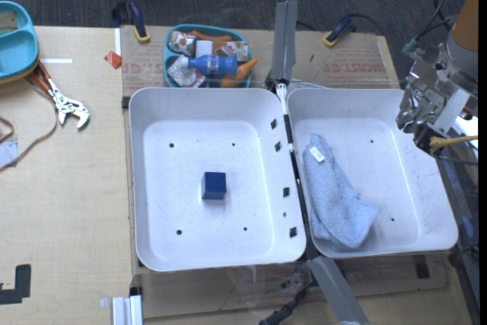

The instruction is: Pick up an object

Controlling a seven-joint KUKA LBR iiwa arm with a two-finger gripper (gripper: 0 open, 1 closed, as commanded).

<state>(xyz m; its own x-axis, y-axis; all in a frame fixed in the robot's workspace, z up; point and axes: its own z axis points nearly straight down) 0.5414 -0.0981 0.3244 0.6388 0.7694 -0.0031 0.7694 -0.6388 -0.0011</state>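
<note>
A small blue cube (214, 185) sits near the middle of the left bin (152, 133). A crumpled pale grey-blue cloth (335, 192) with a small white tag lies in the left half of the right bin (403, 186). My gripper (415, 120) hangs over the right bin's far right rim, well apart from the cloth and far from the cube. Nothing shows in its grasp.
A teal bowl (207, 57) of mixed small items stands behind the left bin. A wrench (70, 109) and a light blue tray (15, 38) lie on the wooden bench at the left. A grey post (284, 42) rises between the bins at the back.
</note>
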